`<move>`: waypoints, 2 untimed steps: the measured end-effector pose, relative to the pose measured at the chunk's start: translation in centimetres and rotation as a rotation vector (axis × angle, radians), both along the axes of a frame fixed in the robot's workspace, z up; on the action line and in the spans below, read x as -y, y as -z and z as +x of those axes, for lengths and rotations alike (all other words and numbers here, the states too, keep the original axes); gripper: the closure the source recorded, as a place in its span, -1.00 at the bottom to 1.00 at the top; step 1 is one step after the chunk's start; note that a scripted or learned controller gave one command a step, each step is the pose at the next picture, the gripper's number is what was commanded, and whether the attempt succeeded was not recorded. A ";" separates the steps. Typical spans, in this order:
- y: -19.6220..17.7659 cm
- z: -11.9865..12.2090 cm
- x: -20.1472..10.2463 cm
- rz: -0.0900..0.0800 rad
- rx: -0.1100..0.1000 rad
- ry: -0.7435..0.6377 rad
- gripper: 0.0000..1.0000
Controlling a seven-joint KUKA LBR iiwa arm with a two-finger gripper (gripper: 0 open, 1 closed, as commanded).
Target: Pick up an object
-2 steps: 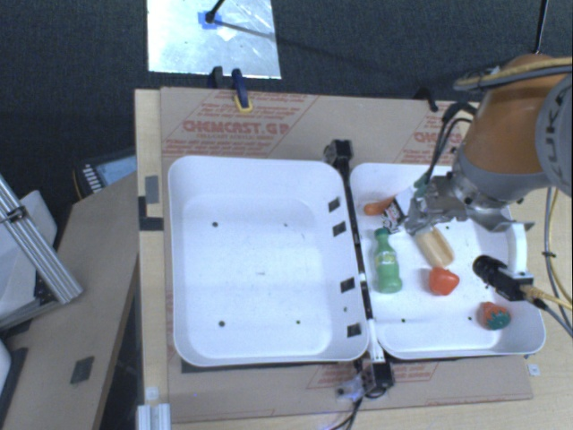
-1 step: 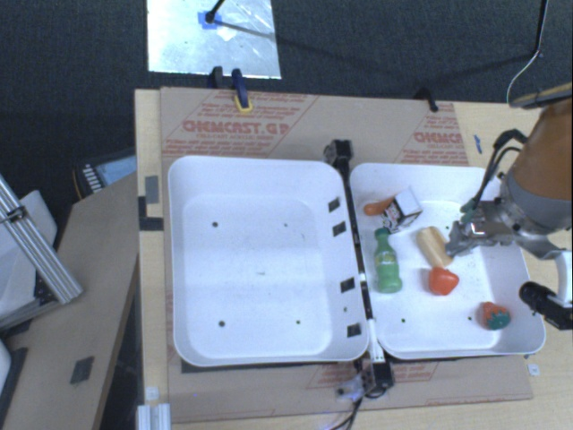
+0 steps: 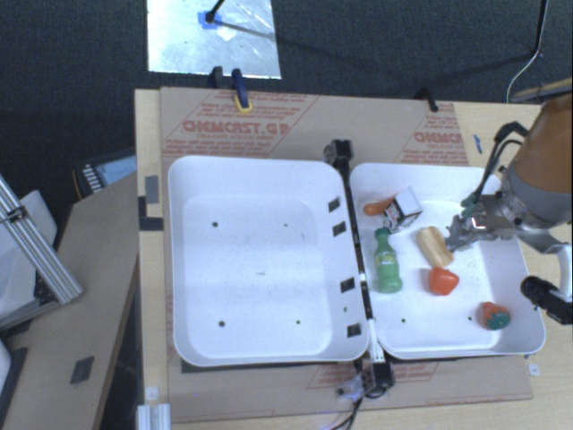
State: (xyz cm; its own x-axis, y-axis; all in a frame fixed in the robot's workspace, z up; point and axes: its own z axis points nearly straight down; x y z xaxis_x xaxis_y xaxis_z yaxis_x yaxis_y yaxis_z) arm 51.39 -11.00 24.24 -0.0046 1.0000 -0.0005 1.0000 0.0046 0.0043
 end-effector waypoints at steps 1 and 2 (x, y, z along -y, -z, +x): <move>-1.7 -0.5 -5.8 0.002 -0.001 -0.006 1.00; 3.6 -2.8 0.1 -0.001 -0.007 0.009 1.00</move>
